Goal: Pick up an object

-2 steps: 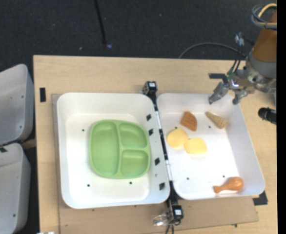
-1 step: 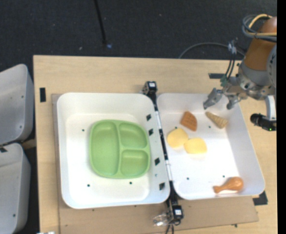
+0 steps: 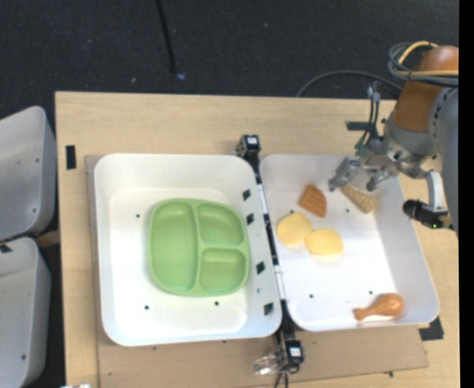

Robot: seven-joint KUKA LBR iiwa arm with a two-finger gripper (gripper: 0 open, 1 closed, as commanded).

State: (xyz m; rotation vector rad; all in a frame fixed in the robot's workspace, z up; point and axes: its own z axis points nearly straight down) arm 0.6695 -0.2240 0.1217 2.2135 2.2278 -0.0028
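My gripper (image 3: 357, 179) hangs over the far right part of the right bin (image 3: 399, 241), open, with its two grey fingers spread apart. A tan wedge-shaped piece (image 3: 361, 200) lies just below and between the fingertips, on the bin floor; nothing is held. A brown chunk (image 3: 314, 200) lies to its left. Two yellow lumps (image 3: 294, 229) (image 3: 324, 242) sit side by side in the middle of the bin. An orange drumstick-shaped piece (image 3: 380, 307) rests near the bin's front right corner.
The left bin (image 3: 124, 192) holds a green divided plate (image 3: 198, 246). A clamp rail (image 3: 263, 233) separates the two bins. Cables (image 3: 334, 79) loop behind the arm at the back right. White chairs (image 3: 10, 176) stand left of the bench.
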